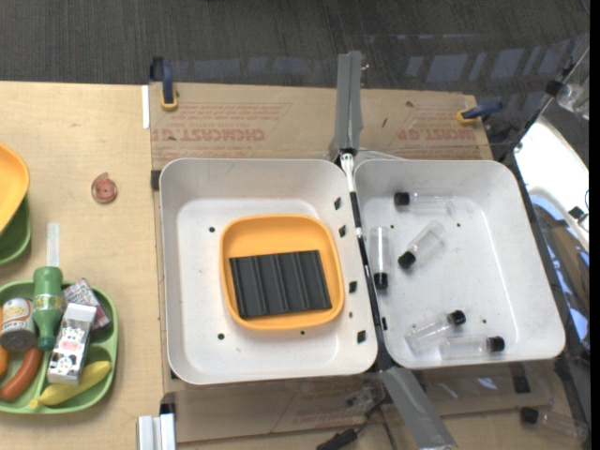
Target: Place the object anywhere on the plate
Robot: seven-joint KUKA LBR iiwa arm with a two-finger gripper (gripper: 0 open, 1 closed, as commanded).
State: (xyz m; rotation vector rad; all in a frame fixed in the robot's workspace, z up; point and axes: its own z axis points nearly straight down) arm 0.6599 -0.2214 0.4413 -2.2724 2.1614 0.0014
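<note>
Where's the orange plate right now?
The orange plate sits in the middle of the left bin in the camera view, with a dark ribbed block lying on it.

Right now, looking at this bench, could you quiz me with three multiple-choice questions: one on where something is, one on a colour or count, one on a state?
1. Where is the plate?
A. In the left bin
B. In the right bin
C. On the wooden table

2. What colour is the plate?
A. Green
B. Yellow-orange
C. Blue

3. How does the dark ridged block sit?
A. Leaning on the bin wall
B. Flat on the plate
C. Beside the plate

Answers:
1. A, since the plate sits inside the left bin.
2. B, its rim shows yellow-orange around the block.
3. B, the block lies flat within the plate's rim, while clear vials lie in the right bin.
</note>
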